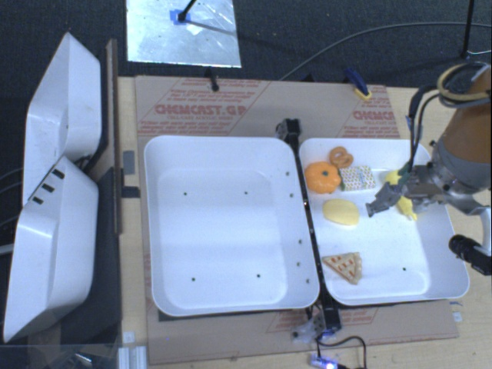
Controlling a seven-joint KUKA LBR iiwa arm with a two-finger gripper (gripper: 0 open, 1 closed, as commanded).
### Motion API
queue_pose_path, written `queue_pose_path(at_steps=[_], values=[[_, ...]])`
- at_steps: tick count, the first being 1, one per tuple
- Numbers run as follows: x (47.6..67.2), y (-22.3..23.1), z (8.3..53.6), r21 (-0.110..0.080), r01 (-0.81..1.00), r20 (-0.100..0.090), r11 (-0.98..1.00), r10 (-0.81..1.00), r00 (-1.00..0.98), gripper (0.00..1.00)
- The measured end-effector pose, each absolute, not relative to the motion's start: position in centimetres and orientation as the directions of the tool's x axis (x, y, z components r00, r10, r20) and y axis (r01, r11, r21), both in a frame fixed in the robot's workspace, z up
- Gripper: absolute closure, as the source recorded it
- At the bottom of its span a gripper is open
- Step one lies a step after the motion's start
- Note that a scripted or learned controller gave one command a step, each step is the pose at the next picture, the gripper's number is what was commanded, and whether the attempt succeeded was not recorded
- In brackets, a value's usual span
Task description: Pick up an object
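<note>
The right bin (430, 279) holds several small objects. An orange pumpkin (323, 177) sits at its far left, with a brown pretzel-like ring (341, 157) behind it and a white speckled block (358, 177) to its right. A pale yellow oval (341, 211) lies below the pumpkin, and a pizza slice (344, 266) lies nearer the front. My gripper (382, 203) hangs low over the middle of this bin, just right of the yellow oval. A yellow object (407, 209) peeks out from under the gripper body and is mostly hidden by it.
The left bin (223, 221) stands beside the right one, with a black divider (307, 221) between them. White housings (61, 183) stand at the far left. A blue and yellow clamp (357, 84) lies on the cardboard behind the bins.
</note>
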State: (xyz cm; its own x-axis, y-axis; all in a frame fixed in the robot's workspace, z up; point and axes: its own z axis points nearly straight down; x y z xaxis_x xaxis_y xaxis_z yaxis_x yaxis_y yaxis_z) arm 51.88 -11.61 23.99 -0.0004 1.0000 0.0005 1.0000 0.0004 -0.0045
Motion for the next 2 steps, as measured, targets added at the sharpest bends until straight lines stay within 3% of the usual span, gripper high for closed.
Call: queue_pose_path(at_steps=[1, 2], values=[[54.7, -11.9, 8.2, -0.013, 1.0, 0.002, 0.0, 1.0, 0.0, 0.0], [64.1, -10.3, 7.9, -0.007, 1.0, 0.0, 0.003, 1.0, -0.003, 0.0]])
